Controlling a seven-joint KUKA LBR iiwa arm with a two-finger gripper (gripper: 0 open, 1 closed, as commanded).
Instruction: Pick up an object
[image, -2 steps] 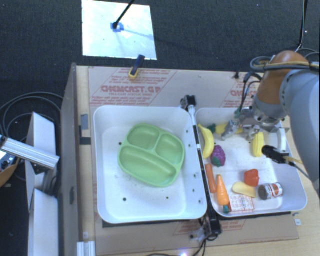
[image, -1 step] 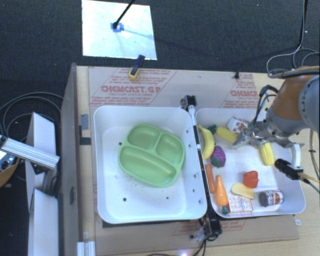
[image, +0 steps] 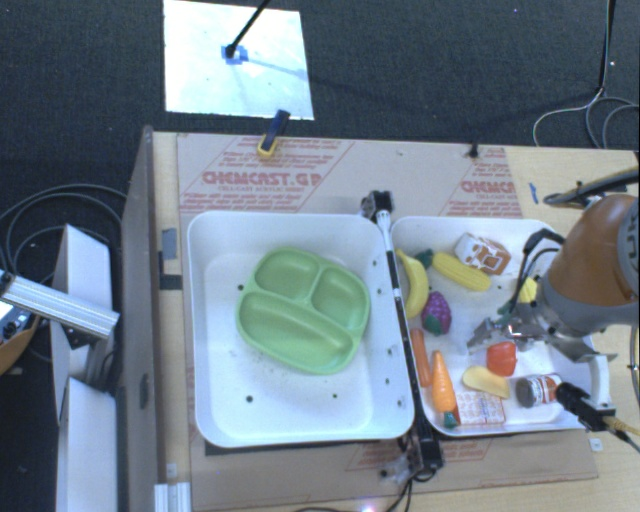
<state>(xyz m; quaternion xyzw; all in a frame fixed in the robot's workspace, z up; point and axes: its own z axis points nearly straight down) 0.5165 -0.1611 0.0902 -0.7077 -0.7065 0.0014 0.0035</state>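
Over the right bin (image: 470, 425), the fingers (image: 497, 333) hover spread above a red toy (image: 501, 357), gripping nothing.

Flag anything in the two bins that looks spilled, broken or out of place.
Nothing stands out. The green divided plate lies flat in the left bin; toy foods, including a banana and carrot, lie loosely in the right bin.

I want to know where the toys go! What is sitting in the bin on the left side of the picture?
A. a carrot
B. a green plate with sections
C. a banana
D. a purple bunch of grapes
B: the green plate with sections lies alone in the left bin, while the banana, carrot and grapes lie in the right bin.
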